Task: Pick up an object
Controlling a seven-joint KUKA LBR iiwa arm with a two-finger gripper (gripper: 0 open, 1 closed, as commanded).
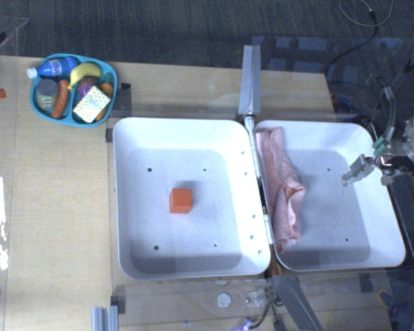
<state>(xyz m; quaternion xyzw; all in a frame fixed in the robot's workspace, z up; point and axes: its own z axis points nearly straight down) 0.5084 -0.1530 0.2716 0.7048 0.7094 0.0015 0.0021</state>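
Gripper (pixel 364 172) at right bin's (pixel 331 257) right edge, above floor; fingers' state cannot tell, nothing seen between them. Orange block (pixel 181 201) on left bin (pixel 145 254) floor, near centre, well apart from gripper. Pink cloth (pixel 281 185) crumpled along right bin's left wall. Blue tray (pixel 36 105) of toy food on bench, upper left.
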